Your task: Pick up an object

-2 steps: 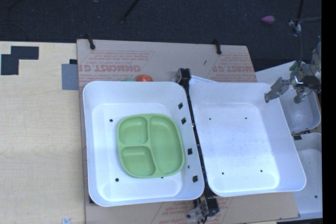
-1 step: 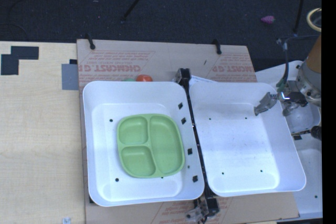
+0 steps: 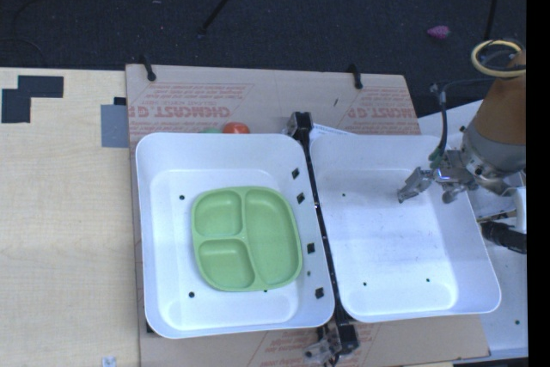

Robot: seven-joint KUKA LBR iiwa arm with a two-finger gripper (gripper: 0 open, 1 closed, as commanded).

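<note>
The gripper [image 3: 430, 186] hangs over the upper right part of the right bin [image 3: 468, 292], its two metal fingers [image 3: 413, 186] spread apart with nothing between them. Behind it the grey wrist and orange band of the arm [image 3: 503, 120] reach in from the right. The floor under the fingers is bare. The only clear object to pick, a green divided plate [image 3: 247, 237], lies flat in the middle of the left bin [image 3: 163, 305], well apart from the gripper, across the divider. A good grasp likely means crossing to that bin and closing the fingers on the plate's raised rim, not its flat middle
</note>
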